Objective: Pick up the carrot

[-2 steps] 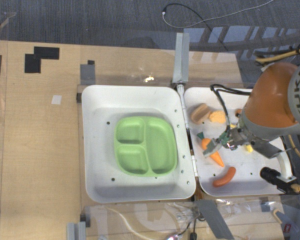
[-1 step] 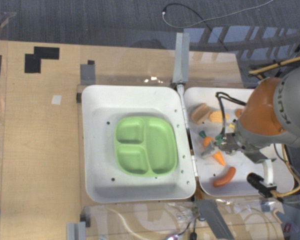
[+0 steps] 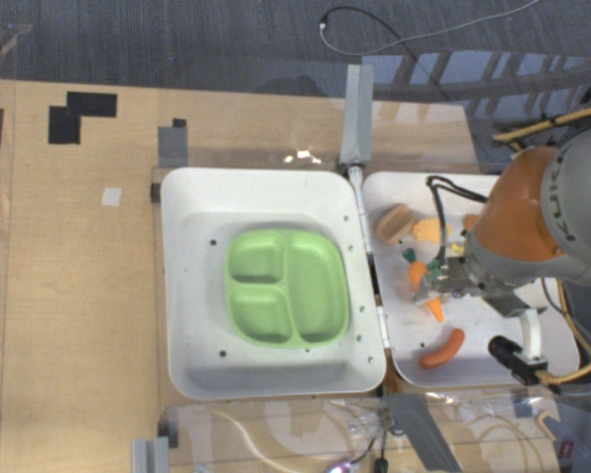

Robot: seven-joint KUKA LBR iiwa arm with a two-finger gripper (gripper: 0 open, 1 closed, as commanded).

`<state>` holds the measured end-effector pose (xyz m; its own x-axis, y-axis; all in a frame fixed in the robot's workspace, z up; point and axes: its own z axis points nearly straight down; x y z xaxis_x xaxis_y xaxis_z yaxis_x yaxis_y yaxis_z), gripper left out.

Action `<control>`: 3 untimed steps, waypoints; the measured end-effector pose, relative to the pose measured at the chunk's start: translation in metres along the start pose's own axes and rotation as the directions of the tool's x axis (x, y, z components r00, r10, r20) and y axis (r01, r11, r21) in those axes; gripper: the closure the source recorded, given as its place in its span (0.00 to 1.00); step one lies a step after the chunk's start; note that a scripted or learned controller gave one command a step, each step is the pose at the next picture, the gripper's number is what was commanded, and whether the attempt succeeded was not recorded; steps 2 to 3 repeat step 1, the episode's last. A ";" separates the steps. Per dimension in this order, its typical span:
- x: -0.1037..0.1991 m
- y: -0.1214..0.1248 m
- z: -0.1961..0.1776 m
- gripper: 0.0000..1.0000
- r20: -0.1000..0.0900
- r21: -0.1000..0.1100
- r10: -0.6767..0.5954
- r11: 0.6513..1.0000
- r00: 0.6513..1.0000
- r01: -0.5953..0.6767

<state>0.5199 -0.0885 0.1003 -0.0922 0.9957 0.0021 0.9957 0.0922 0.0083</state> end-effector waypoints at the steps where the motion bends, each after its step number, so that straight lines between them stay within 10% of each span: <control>1: 0.102 0.082 -0.131 1.00 0.001 0.006 -0.224 0.975 0.975 0.224; 3: 0.102 0.082 -0.131 1.00 0.001 0.006 -0.224 0.975 0.975 0.224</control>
